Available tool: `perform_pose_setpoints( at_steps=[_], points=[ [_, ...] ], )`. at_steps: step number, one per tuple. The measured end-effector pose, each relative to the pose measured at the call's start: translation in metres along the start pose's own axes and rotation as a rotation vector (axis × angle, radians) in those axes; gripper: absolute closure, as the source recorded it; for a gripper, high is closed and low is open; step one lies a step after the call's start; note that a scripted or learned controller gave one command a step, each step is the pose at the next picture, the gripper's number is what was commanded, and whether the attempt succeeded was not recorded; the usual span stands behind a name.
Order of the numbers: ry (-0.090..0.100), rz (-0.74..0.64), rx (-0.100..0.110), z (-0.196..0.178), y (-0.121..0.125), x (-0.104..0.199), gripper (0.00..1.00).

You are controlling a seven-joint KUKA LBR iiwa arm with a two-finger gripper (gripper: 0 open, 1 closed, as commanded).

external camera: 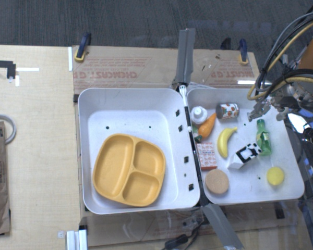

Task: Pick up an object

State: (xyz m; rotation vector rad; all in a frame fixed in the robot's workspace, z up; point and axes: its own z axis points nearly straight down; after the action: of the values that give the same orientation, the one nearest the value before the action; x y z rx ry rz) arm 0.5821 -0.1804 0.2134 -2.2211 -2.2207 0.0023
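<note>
Gripper [262, 108] hovers at right bin's [295, 191] far edge, jaw state unclear; nearest target green bottle [262, 139] just below it; likely light, smooth, slippery; grab across its middle, not the cap.

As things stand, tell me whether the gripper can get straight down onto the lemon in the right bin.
Probably yes. The lemon lies by itself near the right bin's front right corner, apart from the green bottle and the black-and-white box. The gripper hovers further back, and nothing covers the lemon.
</note>
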Motion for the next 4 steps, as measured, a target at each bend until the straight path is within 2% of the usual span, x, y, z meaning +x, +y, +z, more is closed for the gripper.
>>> perform_pose_setpoints(
  at_steps=[1,2,3,4],
  points=[
    [-0.002,-0.312,-0.003,0.121,0.027,0.046,0.0],
    [-0.003,-0.309,-0.004,0.112,0.028,0.044,1.0],
    [-0.003,-0.309,-0.004,0.112,0.028,0.044,0.0],
    [-0.005,-0.306,-0.005,0.103,0.028,0.042,1.0]
  ],
)
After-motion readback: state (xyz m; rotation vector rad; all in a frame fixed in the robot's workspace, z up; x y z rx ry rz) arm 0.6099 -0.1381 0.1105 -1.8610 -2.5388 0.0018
